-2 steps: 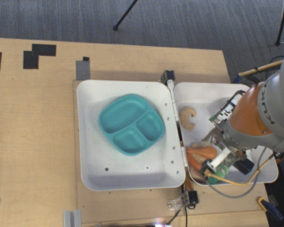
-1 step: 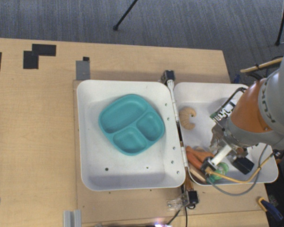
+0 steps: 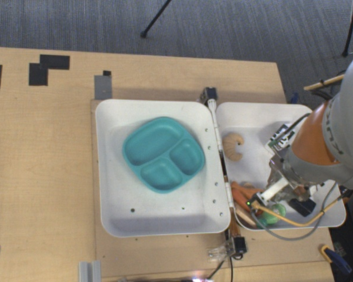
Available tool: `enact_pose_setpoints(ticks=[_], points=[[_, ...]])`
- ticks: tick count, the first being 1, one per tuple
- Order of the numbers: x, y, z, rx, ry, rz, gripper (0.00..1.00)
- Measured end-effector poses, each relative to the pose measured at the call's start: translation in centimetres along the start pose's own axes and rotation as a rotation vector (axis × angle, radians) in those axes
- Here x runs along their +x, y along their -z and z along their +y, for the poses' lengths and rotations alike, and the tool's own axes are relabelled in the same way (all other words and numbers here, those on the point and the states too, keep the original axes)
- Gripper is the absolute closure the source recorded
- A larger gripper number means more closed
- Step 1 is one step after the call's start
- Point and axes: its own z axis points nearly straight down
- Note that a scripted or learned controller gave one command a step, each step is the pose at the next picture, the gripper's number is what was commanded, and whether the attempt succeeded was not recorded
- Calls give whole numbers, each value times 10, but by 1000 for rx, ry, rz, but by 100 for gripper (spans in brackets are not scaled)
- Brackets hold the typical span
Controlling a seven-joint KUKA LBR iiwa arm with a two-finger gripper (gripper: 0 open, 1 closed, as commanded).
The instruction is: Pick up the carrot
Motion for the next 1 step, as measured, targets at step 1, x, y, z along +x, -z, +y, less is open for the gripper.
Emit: enact_pose_setpoints(ticks=[1], points=[[6, -15, -3, -14, -23, 7, 100]])
